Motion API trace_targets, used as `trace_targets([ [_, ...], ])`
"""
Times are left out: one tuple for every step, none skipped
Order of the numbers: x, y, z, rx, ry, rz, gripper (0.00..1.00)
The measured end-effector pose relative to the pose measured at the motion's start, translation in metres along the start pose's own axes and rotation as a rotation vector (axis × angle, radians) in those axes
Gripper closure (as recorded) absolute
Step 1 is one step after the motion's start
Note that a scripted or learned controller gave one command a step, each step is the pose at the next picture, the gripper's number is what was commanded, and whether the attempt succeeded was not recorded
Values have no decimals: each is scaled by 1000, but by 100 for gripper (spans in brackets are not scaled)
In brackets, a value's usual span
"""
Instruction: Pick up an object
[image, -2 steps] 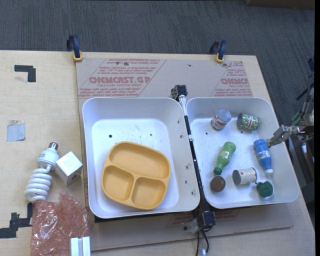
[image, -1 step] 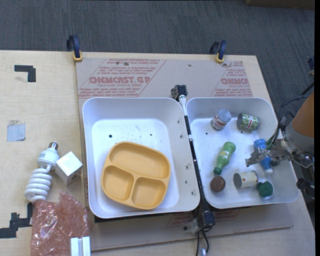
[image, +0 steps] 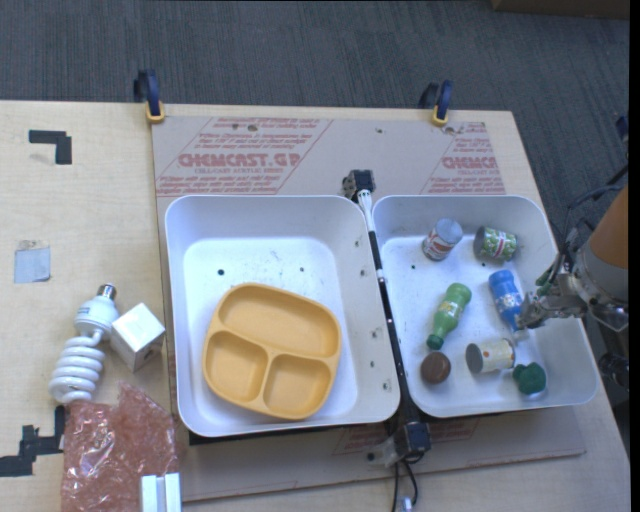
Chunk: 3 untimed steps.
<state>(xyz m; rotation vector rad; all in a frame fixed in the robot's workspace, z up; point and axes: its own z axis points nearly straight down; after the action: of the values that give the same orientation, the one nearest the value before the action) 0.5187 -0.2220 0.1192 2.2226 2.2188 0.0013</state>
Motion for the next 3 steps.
trace_targets([
  [1,0,0,1,2,-1,0],
  [0,1,-10,-2,0,-1,100],
  [0,1,-10,-2,0,0,0],
])
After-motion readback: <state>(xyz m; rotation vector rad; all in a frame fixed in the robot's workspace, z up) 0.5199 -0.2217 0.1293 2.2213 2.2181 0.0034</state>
